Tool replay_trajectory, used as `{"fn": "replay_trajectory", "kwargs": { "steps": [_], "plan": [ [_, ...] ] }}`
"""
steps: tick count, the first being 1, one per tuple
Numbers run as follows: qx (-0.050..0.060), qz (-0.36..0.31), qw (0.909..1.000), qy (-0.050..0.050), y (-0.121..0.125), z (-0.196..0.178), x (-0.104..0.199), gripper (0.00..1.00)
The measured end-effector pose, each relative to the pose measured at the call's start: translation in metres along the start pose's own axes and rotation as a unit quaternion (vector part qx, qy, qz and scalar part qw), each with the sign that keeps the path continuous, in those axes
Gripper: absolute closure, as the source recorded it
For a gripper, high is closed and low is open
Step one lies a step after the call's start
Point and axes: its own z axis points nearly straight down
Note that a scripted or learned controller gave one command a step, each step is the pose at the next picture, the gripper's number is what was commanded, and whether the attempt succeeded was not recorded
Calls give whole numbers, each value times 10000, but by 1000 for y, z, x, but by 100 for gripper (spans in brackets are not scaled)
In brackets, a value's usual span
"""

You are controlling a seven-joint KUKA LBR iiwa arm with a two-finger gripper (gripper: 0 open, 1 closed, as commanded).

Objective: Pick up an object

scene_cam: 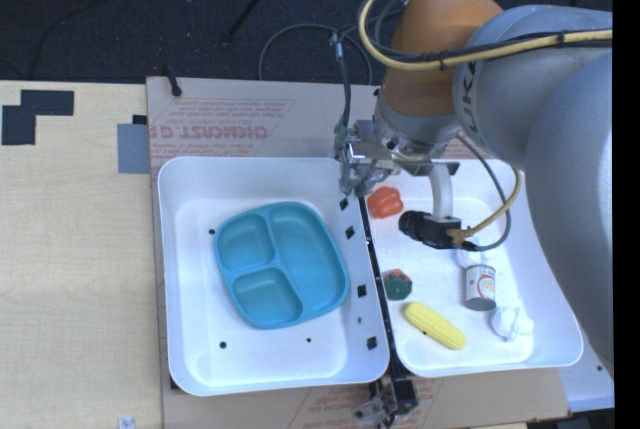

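Two white bins on a pale wooden bench, with a light-blue divided tray in one. Elsewhere: yellow corn, an orange-red piece, a green and red lump (kind unclear), a white crumpled thing. Grey arm banded orange.

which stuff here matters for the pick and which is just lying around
For the pick:
- pincer, low over the far end of the right bin
- orange toy, just beside it

Lying about:
- corn cob
- small can
- green toy
- white crumpled thing
- blue divided plate in the left bin
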Motion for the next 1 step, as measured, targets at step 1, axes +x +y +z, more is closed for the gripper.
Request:
{"fn": "replay_trajectory", "kwargs": {
  "steps": [1],
  "plan": [
    [0,2,10000,-2,3,7,44,100]
  ]
}}
